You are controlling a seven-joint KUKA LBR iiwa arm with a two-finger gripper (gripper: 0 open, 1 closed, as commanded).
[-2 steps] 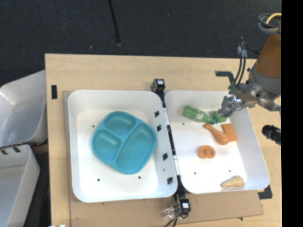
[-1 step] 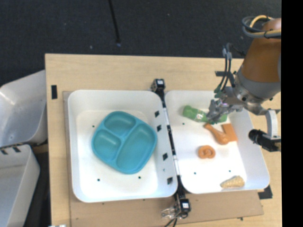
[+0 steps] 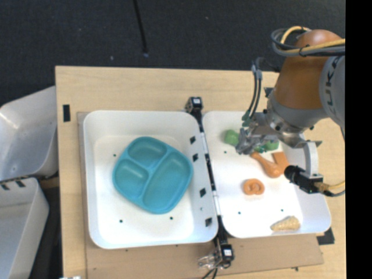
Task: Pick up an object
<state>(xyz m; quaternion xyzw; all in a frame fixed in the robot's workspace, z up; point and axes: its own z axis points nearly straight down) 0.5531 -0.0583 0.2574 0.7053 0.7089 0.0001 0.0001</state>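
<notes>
My gripper [image 3: 249,143] hangs over the upper middle of the right bin [image 3: 232,214], its tips low among the objects there. A green object [image 3: 232,136] lies just to its left, and more green [image 3: 270,147] peeks out on its right. An orange carrot-like piece [image 3: 271,164] lies just below and right of the gripper. An orange ring [image 3: 253,186] sits further toward the front. A tan, bread-like piece [image 3: 285,224] rests near the bin's front right corner. The wrist hides what lies between the tips.
The left bin [image 3: 96,214] holds a blue divided plate [image 3: 153,174]. A black divider with clips [image 3: 204,167] runs between the bins. A black cable fitting [image 3: 303,179] juts out at the arm's right.
</notes>
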